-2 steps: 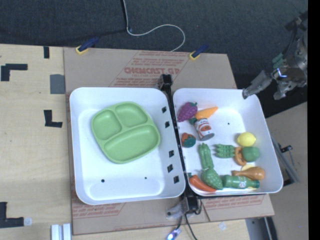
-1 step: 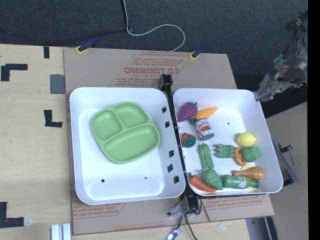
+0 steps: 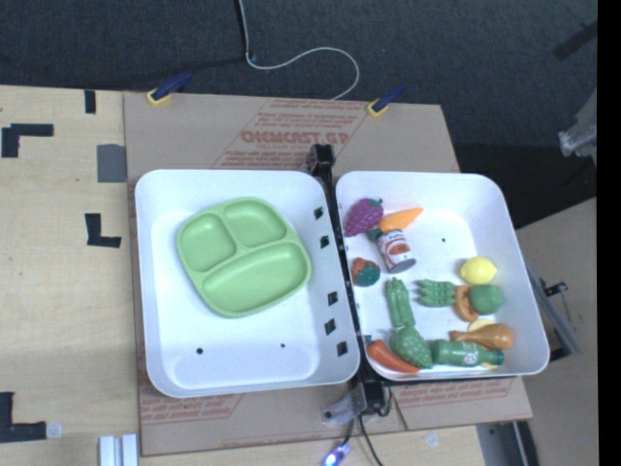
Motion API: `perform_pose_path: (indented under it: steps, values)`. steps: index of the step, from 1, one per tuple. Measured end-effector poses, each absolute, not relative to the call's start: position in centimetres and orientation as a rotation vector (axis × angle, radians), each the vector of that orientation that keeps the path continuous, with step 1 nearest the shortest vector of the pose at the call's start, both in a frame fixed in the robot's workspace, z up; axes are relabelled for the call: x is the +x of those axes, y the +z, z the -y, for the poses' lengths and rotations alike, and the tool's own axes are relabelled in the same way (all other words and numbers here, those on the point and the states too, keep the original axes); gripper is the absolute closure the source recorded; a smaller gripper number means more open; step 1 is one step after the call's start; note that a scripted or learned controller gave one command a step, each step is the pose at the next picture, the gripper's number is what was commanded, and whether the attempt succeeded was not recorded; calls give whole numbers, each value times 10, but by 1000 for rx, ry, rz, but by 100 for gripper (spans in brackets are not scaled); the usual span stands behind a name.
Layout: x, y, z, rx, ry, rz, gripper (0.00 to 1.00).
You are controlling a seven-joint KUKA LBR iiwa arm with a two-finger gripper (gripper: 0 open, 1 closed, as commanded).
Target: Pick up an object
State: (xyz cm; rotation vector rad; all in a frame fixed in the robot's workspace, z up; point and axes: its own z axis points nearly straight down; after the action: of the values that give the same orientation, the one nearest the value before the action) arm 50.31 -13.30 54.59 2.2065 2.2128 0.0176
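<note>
The right bin (image 3: 490, 207) holds several toy foods. Purple grapes (image 3: 363, 216) lie at its upper left beside an orange carrot (image 3: 403, 217) and a small red-labelled can (image 3: 396, 249). A round red and green piece (image 3: 365, 272) rests near the divider. A yellow lemon (image 3: 477, 270) and a green round fruit (image 3: 486, 298) sit at the right. Green vegetables (image 3: 399, 304) lie in the middle, and a green bottle (image 3: 466, 354) with a brown drumstick (image 3: 488, 335) lies along the front wall. A pale part of the arm (image 3: 580, 136) shows at the right edge, high over the bench.
The left bin (image 3: 155, 289) contains a light green divided plate (image 3: 245, 254). Both bins rest on a cardboard sheet (image 3: 281, 134) on a wooden bench. A white cable (image 3: 291, 61) loops across the dark floor behind.
</note>
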Motion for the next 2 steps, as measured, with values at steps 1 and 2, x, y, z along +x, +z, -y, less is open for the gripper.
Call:
perform_pose_path:
  steps: [1, 2]
  values:
    - [483, 503, 87, 2218, -3, -2229, 100]
    - [482, 363, 113, 2232, -17, -2229, 100]
